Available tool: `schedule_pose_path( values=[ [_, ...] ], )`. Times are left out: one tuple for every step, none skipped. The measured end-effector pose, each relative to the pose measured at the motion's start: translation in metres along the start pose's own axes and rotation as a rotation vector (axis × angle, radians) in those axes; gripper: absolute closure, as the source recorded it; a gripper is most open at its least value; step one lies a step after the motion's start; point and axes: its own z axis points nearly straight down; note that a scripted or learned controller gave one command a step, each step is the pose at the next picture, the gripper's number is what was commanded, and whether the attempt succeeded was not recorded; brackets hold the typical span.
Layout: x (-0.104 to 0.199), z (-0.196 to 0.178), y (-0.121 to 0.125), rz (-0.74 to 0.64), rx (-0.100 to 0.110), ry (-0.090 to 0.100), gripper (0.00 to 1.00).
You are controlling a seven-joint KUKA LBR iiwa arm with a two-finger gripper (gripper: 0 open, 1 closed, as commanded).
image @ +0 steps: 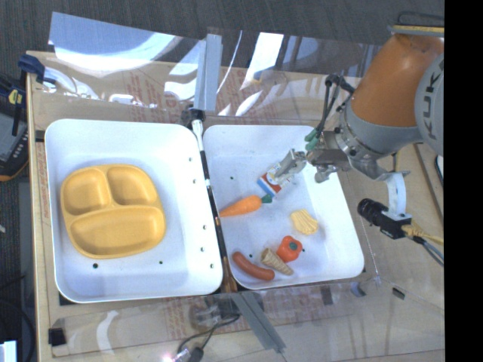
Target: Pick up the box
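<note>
Camera view puts the pincer [285,169] low over the right bin [341,236], with the small box [271,184] just below its tips. Whether its tips are apart or together I cannot tell. A good grasp probably needs them straddling the box's narrow sides before lifting straight up, clear of the carrot [240,207] nearby.

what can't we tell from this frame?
- Box, camera view: the gripper covers its upper part, so whether the gripper has hold of it is unclear.
- Box label: too small to read.
- Arm: cut off by the frame's top and right.
- Back of bench: glare on the clear panel.

Tray [113,210] in left bin [60,138]; box [270,184], carrot [241,207] in right bin [339,240].
</note>
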Motion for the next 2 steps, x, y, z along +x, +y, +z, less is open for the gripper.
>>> schedule_pose_path(
  values=[
    [-0.017, 0.073, 0.058, -0.048, 0.001, -0.002, 0.00],
    [-0.064, 0.191, 0.070, -0.029, 0.001, -0.001, 0.00]
  ],
)
